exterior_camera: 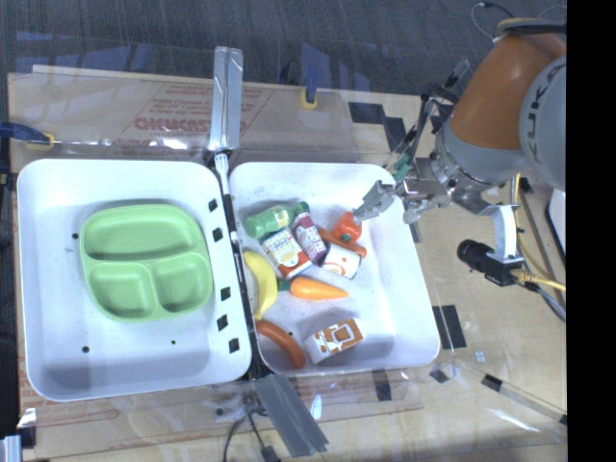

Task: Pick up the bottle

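A green bottle lies on its side at the back left of the right bin, cap toward the right. Two smaller labelled bottles, one white and red and one dark purple, lie just in front of it. My gripper hangs over the bin's back right part, to the right of the bottles and apart from them. Its fingers are open with nothing between them. An orange-topped white container lies just below and left of the nearer fingertip.
In the right bin also lie a carrot, a banana, a red sausage and a small brown carton. The left bin holds a green divided plate. A metal bar stands behind the bins' shared edge.
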Robot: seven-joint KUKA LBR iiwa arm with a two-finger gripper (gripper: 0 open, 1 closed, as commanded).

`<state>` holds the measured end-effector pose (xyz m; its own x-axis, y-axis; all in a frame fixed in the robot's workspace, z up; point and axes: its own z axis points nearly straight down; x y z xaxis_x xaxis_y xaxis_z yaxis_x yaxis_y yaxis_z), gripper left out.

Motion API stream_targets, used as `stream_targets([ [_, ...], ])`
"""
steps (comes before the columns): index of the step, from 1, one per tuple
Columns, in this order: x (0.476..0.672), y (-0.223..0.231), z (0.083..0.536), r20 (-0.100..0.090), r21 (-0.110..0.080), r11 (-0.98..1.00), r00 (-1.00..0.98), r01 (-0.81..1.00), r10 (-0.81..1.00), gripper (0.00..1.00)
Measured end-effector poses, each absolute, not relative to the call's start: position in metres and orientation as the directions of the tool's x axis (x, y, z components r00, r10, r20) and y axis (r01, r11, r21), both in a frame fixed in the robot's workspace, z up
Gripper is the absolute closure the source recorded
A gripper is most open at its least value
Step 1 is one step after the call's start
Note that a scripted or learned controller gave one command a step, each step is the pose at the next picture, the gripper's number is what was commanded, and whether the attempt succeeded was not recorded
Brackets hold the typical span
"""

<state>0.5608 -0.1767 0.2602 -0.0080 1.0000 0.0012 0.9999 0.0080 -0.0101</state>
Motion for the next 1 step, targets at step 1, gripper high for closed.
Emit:
stream_targets([
  [1,0.6122,-0.0874,0.1865,0.003,-0.011,0.149,-0.149,0.989,0.989,0.0],
])
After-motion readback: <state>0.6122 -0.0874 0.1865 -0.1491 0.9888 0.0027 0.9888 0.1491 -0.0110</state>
